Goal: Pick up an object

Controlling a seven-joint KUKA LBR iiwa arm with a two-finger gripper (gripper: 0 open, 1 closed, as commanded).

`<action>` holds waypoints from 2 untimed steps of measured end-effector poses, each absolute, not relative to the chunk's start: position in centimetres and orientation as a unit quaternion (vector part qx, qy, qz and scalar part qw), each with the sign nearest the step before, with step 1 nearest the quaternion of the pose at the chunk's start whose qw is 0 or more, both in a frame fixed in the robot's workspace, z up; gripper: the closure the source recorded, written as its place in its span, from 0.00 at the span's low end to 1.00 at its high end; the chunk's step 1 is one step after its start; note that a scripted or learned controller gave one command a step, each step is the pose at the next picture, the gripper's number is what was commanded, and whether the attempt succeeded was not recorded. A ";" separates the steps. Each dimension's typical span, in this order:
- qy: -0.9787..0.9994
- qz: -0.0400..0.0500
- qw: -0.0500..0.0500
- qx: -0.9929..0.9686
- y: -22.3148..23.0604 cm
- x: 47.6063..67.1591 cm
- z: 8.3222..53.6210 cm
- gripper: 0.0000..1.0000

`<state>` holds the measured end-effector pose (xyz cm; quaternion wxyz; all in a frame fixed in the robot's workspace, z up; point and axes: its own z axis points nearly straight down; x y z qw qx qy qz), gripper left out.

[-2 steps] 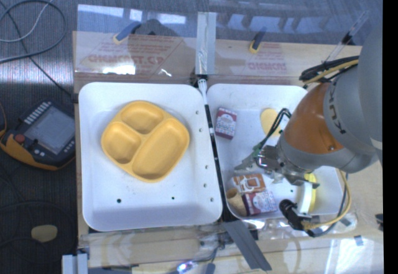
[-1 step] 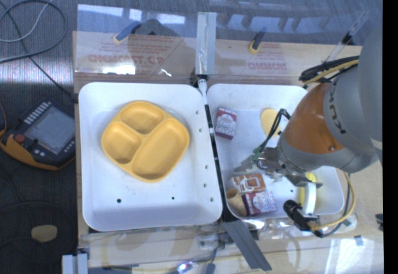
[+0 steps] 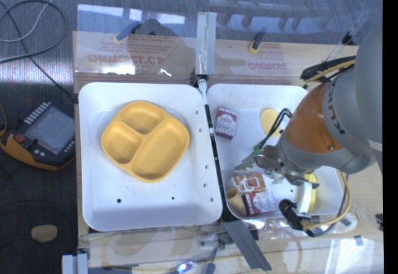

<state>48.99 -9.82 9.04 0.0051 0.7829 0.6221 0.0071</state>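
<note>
- Nearest us, in the right bin (image 3: 236, 95), we see a brown-and-white packet (image 3: 254, 194) lying flat by the front wall, low and easy to reach.
- We hover our gripper (image 3: 268, 164) just above that packet; we cannot tell how it is set.
- Farther back, a small red box (image 3: 225, 123) lies near the divider.
- In the left bin (image 3: 93, 204), a yellow divided tray (image 3: 145, 140) rests centrally.
</note>
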 end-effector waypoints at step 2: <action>0.550 -0.003 0.000 0.835 -11.9 48.4 14.9 0.00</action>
